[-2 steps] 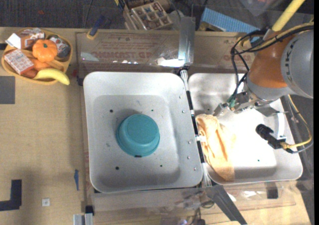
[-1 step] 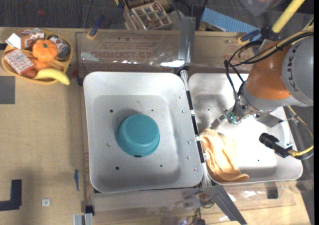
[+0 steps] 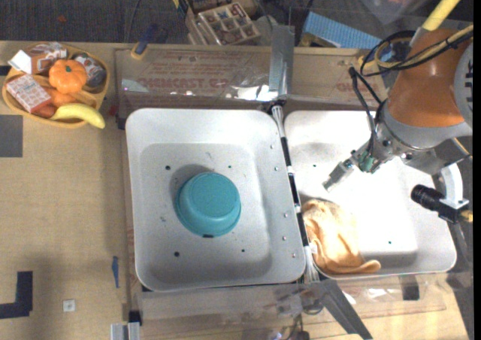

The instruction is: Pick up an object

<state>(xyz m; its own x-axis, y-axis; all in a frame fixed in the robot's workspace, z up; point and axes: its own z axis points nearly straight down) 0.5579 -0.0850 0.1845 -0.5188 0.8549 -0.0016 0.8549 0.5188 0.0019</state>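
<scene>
Cloth [image 3: 335,236] at right bin [image 3: 428,256] front-left corner | bowl [image 3: 209,203] mid left bin [image 3: 143,180] | gripper [image 3: 337,175] above cloth, grip state unclear | nothing picked yet

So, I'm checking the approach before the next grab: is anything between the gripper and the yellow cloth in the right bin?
Nothing visible stands in the way. The gripper is over bare white floor of the right bin, and the yellow cloth lies just below it in the picture, against the bin's left wall.
</scene>
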